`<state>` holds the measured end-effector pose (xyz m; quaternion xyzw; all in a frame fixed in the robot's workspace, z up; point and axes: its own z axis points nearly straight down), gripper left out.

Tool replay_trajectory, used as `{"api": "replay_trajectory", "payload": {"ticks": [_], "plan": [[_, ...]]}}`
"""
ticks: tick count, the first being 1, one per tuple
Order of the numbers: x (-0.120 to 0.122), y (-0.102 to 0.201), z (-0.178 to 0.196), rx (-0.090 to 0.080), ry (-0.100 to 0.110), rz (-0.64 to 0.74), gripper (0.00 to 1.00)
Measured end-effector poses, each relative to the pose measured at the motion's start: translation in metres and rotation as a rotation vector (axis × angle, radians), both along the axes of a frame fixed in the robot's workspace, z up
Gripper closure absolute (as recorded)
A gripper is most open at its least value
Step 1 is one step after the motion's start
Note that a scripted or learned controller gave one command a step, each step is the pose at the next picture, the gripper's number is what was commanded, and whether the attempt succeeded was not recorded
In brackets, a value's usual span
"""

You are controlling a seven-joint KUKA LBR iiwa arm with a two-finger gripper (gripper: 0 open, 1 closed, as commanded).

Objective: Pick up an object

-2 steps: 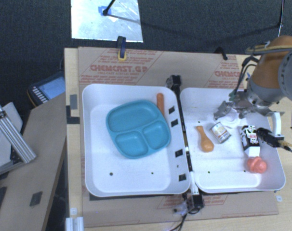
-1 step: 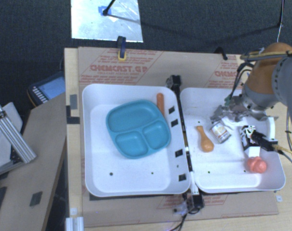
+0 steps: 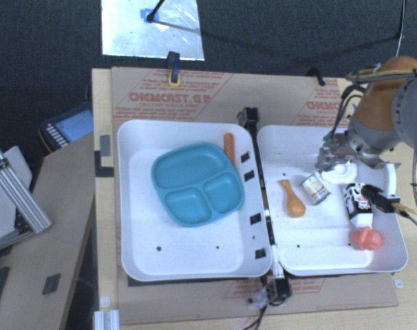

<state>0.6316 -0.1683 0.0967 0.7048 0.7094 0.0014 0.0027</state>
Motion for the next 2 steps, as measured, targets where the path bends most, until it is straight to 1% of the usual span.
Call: {"api": "replay_trajectory", "payload": {"ticks": [1,2], "plan": [[-0.006,0.001,0.062,0.001,-0.001,-0.003,1.00],[0.002,-0.001,0.126,-0.001,-0.003,-0.001,1.00]]}}
